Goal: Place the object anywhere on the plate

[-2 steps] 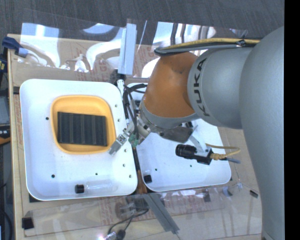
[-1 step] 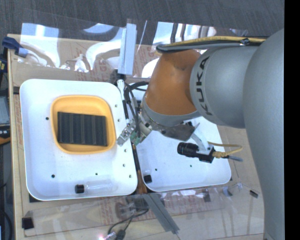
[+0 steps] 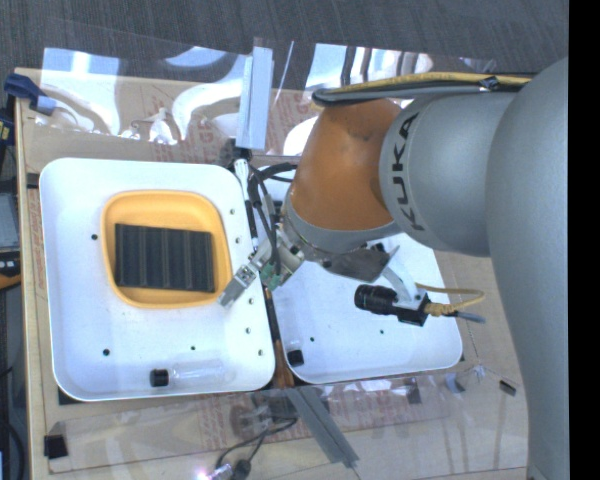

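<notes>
Arm (image 3: 460, 168): I come in from the view's right, bulky grey link across the right bin (image 3: 380, 358), orange band (image 3: 345, 168) above the wrist. The wrist is bent down and toward the view's left.

Fingers (image 3: 252, 276): low over the seam where the two bins meet. One grey tip juts out at a slant over the right edge of the left bin (image 3: 70, 268). Whether they are parted or closed, I cannot tell; the wrist hides too much. I see nothing between them.

Object: a dark ribbed slab (image 3: 165, 256), lying flat on the yellow plate (image 3: 165, 206) in the left bin. It is near my fingers, on their view-left side, apart from them, with the plate's rim between. Its long axis runs across the view, pointing roughly at my fingers. Its ribs run crosswise to that axis. The slab sits inside the plate's rim, yellow showing all round.

Other things: a small black piece (image 3: 159, 376) lies on the left bin's floor, toward the view's bottom from my fingers. A black plug with a yellow cable (image 3: 392, 304) is on the far side of my fingers from the slab, over the right bin. The bench (image 3: 160, 428) carries both bins.
</notes>
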